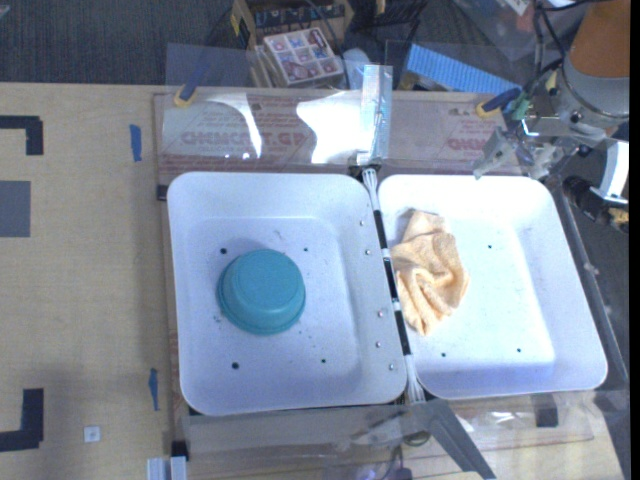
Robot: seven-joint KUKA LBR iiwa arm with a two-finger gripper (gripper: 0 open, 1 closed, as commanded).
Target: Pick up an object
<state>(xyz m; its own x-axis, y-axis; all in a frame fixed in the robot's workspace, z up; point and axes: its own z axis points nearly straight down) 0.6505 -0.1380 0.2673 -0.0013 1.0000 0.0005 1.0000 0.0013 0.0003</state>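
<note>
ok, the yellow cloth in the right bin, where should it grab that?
Probably from straight above, on the raised folds near the middle of the cloth. It lies crumpled against the right bin's left wall, so a side approach from there looks blocked. The gripper is at the bin's far edge.

I see the bowl [262, 290] upside down in the left bin [200, 208]; the cloth [430, 270] lies in the right bin [530, 298], against its left wall.
</note>
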